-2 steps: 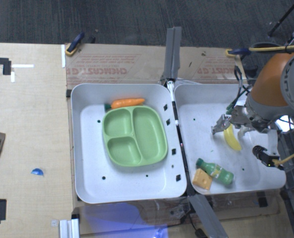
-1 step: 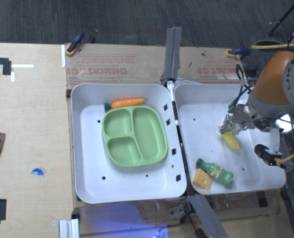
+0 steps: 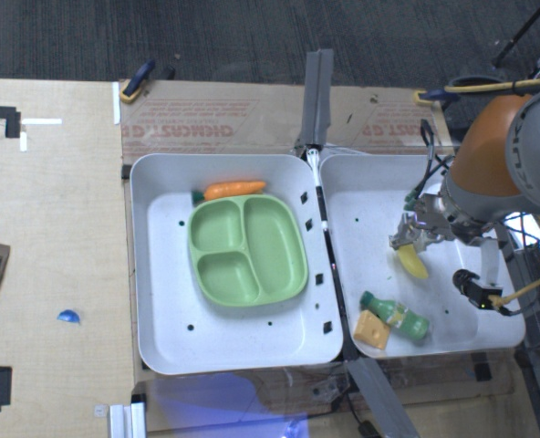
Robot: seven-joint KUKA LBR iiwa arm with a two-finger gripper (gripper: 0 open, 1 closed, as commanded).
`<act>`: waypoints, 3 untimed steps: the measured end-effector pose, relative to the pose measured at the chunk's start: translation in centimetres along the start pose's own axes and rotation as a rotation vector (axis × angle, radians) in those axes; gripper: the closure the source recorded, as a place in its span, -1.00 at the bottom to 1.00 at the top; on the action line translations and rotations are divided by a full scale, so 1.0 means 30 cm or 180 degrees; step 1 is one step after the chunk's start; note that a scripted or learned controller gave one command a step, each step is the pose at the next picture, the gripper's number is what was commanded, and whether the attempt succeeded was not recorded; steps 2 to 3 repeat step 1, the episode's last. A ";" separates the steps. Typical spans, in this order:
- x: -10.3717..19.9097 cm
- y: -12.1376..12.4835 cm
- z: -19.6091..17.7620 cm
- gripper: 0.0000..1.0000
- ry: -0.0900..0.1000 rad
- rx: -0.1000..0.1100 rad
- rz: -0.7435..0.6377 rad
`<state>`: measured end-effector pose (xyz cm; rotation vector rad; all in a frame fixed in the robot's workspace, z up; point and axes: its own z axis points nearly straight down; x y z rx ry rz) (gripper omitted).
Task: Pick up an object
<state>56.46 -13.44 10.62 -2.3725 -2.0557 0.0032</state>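
My gripper hangs over the middle of the right bin, under the grey arm with its orange band. A small yellow piece, shaped like a banana, lies right at the gripper's lower tip, touching or nearly touching it. I cannot tell whether it is gripped. A green bottle lies on its side near the bin's front edge. A yellow-orange wedge rests against the bottle's left end.
The left bin holds a green three-part plate, with an orange carrot along the plate's far edge. A divider rail separates the bins. Cables and a black connector hang by the right bin's right side.
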 end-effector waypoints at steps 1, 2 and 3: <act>0.244 0.116 -0.283 1.00 -0.0005 -0.0003 0.0118; 0.244 0.116 -0.283 1.00 -0.0005 -0.0003 0.0118; 0.244 0.116 -0.283 1.00 -0.0005 -0.0003 0.0118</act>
